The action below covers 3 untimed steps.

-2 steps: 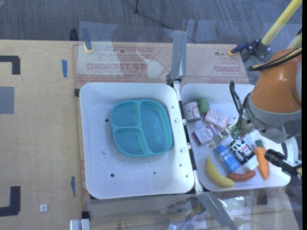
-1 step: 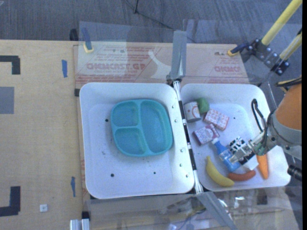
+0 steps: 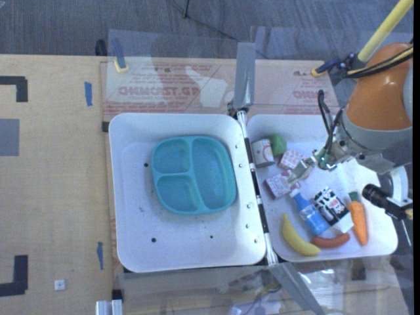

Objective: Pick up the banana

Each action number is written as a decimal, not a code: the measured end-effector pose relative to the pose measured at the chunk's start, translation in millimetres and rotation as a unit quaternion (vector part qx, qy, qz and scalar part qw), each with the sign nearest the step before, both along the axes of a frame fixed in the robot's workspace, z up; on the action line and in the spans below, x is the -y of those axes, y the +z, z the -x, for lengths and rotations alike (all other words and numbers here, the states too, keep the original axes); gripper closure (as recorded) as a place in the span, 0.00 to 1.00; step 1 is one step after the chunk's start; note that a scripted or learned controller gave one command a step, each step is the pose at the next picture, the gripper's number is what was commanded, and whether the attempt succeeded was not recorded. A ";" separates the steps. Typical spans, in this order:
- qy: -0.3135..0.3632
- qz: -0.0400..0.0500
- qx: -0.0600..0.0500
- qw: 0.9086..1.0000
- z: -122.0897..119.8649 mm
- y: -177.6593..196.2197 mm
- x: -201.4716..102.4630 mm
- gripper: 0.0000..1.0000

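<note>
Camera view: banana [image 3: 296, 237] near front edge of right bin [image 3: 387, 241], touching sausage [image 3: 331, 241]. Claw [image 3: 308, 167] above cartons, state impossible to tell. Best approached from above, across mid-curve, clear of bottle [image 3: 310, 214].

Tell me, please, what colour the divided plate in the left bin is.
The divided plate is turquoise blue, seen clearly in the camera view.

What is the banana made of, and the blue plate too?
The banana looks like a plastic toy: smooth, evenly yellow, a little shiny, no brown spots. The blue plate seems to be moulded plastic too: one flat turquoise colour, rounded edges, three pressed-in sections. Neither is certain from a look alone.
</note>
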State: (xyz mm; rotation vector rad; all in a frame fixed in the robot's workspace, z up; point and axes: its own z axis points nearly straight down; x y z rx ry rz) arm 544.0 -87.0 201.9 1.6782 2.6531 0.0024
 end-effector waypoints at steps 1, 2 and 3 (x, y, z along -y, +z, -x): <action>0.090 0.000 -0.001 0.996 39.1 -17.3 -80.5 0.00; 0.135 0.001 0.001 0.991 -3.7 -29.0 14.8 0.00; 0.099 0.001 0.003 0.995 62.1 -113.5 20.2 0.00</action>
